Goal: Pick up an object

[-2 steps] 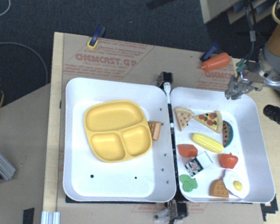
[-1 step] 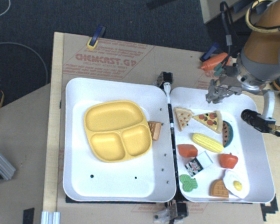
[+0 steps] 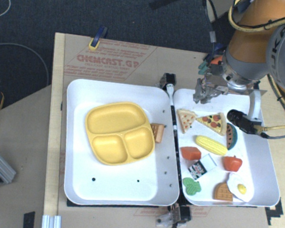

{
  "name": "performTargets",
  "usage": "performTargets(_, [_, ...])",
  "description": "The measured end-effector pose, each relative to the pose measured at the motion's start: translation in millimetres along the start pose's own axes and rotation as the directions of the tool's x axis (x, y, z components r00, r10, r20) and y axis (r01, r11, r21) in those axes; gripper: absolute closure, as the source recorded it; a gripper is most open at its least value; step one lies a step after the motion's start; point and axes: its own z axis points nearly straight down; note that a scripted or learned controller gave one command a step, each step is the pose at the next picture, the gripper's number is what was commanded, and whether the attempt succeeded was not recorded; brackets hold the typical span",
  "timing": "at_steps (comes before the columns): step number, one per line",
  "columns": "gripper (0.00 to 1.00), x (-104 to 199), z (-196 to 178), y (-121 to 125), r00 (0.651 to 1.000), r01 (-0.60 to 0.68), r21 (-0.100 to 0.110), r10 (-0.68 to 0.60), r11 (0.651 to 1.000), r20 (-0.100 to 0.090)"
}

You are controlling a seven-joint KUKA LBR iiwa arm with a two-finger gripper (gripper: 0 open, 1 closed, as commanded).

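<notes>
Two white bins; right bin [image 3: 264, 171] holds toy food. Gripper [image 3: 204, 95] hangs over its upper-left corner, grasp state cannot be told. Pizza slice [image 3: 213, 122] lies just below-right of it, sandwich wedge [image 3: 185, 121] directly below.

Yellow divided plate [image 3: 119, 132] in white left bin [image 3: 75, 144], yellow corn [image 3: 210, 144], red tomato [image 3: 233, 163], green broccoli [image 3: 191, 186], red-topped pizza slice [image 3: 212, 122] in white right bin [image 3: 264, 171]

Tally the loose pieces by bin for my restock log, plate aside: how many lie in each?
Left bin, beside the yellow plate: 1, a brown piece
Right bin: 10, among them the pizza slice and corn
Total: 11
</notes>
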Motion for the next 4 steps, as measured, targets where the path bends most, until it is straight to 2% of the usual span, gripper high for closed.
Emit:
performTargets(1, [1.00, 57.1, 3.5, -11.7, 1.000, 0.000, 0.001, 0.000, 1.000, 0.000])
performTargets(2, [1.00, 52.8, 16.1, -13.8, 1.000, -0.007, 0.002, 0.007, 1.000, 0.003])
performTargets(3, [1.00, 52.0, 1.3, -14.4, 1.000, -0.007, -0.006, 0.007, 1.000, 0.003])
performTargets(4, [1.00, 45.3, 5.3, -4.4, 1.000, -0.007, -0.005, 0.007, 1.000, 0.003])
